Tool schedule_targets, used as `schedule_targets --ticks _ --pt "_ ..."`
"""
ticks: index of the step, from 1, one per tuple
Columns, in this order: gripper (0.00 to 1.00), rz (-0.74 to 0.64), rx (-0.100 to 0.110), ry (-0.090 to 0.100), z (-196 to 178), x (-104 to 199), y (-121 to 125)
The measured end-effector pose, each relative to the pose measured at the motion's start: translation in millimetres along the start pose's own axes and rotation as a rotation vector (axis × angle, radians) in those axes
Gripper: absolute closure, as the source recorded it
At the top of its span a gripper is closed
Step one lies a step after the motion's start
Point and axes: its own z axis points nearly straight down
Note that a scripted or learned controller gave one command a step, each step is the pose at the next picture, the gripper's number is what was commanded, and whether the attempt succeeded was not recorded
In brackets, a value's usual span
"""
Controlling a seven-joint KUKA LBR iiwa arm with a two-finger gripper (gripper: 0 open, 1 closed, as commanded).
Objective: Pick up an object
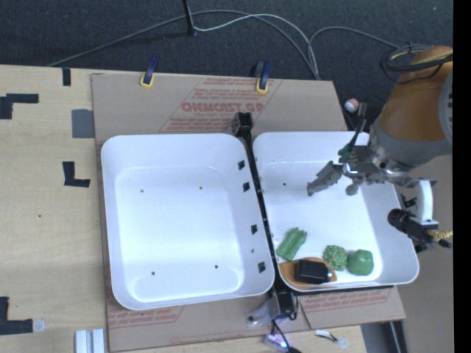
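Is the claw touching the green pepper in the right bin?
Apart. In the camera view the claw hangs over the bin's upper part, and bare white floor separates it from the green pepper near the lower wall of the right bin.

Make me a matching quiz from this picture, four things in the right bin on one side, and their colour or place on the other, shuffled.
Things:
1. pincer
2. long vegetable
3. black block
4. round vegetable

Descriptions:
A. plain green, near the bin's front right corner
B. lying on a brown piece at the front edge
C. grey, above the bin's middle, away from the items
D. green, closest to the divider between the bins

Pairs: 1-C, 2-D, 3-B, 4-A
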Motion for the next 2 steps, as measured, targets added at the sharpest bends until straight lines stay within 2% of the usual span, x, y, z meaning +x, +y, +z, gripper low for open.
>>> schedule_targets --ticks 1,2 --pt "0.0 -0.008 -0.002 0.001 -18.2 92.0 39.1" --pt "0.0 -0.008 -0.008 0.002 -105.1 182.7 15.3"
